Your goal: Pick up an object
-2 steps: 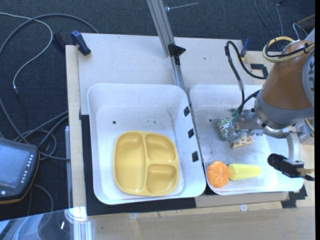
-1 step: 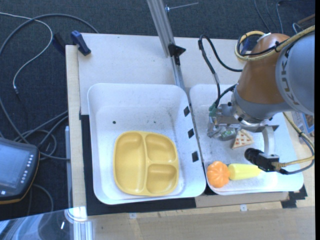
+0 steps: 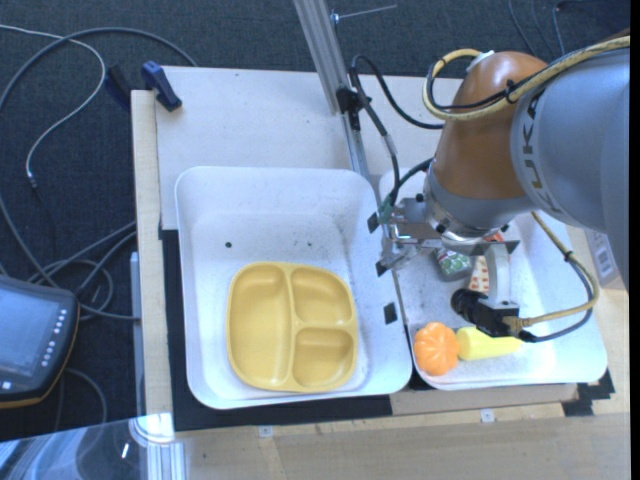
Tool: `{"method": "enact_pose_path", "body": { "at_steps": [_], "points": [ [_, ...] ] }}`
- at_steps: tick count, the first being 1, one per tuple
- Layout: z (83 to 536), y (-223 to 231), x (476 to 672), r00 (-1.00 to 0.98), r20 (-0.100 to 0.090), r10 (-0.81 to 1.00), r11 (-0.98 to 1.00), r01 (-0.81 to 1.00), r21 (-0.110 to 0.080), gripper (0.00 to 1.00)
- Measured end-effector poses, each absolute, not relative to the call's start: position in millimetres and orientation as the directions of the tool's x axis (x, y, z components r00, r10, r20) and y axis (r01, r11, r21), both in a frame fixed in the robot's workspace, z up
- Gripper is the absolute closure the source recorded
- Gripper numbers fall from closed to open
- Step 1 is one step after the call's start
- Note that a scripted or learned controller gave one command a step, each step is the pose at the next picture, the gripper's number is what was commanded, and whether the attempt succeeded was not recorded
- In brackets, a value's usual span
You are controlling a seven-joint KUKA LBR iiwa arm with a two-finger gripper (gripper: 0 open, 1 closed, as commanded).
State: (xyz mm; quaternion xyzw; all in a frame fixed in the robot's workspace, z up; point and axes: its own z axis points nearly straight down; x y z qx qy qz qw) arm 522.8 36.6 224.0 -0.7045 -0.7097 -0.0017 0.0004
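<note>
Arm reaching in from right, hand (image 3: 455, 253) hanging over right bin (image 3: 560, 368); finger state unclear. Yellow object (image 3: 487, 345) lying lengthwise left-right, touching orange pumpkin (image 3: 436, 348).

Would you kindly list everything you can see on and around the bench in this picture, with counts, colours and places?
Bins: two, white, side by side on the bench.
Divided plate: one, yellow, lying in the left bin.
Small pumpkin-like object: one, orange, at the right bin's near edge.
Yellow object: one, beside the orange one, touching it.
Small green item: one, in the right bin under the arm; too hidden to name.
Clamp: one, blue, at the bench's far left corner.
Tablet-like screen: one, dark, off the bench at left.
Cables: several, on the dark floor.
Arm: one, grey with orange band, over the right bin.
Gripper: one, down among the right bin's objects.
</note>
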Motion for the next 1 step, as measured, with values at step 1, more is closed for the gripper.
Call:
{"method": "enact_pose_path", "body": {
  "at_steps": [1],
  "points": [
    [234.7,94.5,520.5,-0.008,0.003,1.000,0.008,1.000,0.001,1.00]
  ]
}}
